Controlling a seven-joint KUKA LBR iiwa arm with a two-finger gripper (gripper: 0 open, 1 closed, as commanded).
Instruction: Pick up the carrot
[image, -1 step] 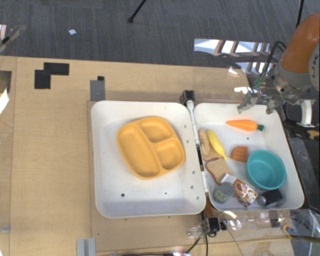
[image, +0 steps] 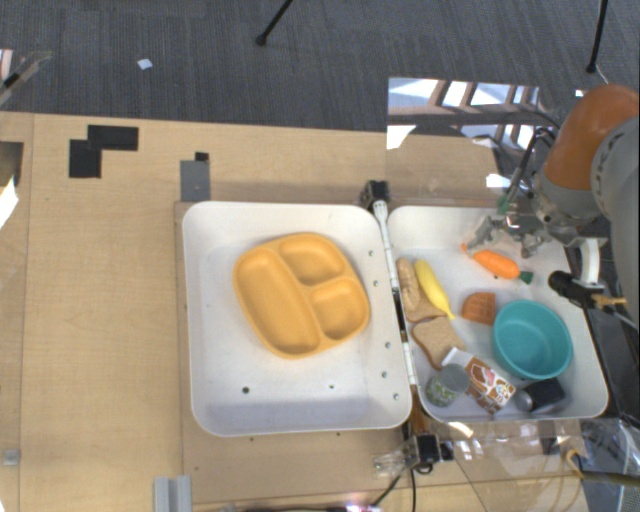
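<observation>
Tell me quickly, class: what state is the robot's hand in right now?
Hand: low over the right bin, beside the carrot; open or closed cannot be told, and no object is seen gripped in it.

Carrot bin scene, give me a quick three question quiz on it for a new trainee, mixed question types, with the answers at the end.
1. True or false: the carrot lies in the same bin as the yellow divided plate.
2. Which lies nearest the carrot? A) teal bowl B) banana C) gripper
3. Fill in: the bread slice lies in the ____ bin as seen in the camera view.

Key: 1 false; 2 C; 3 right.
</observation>
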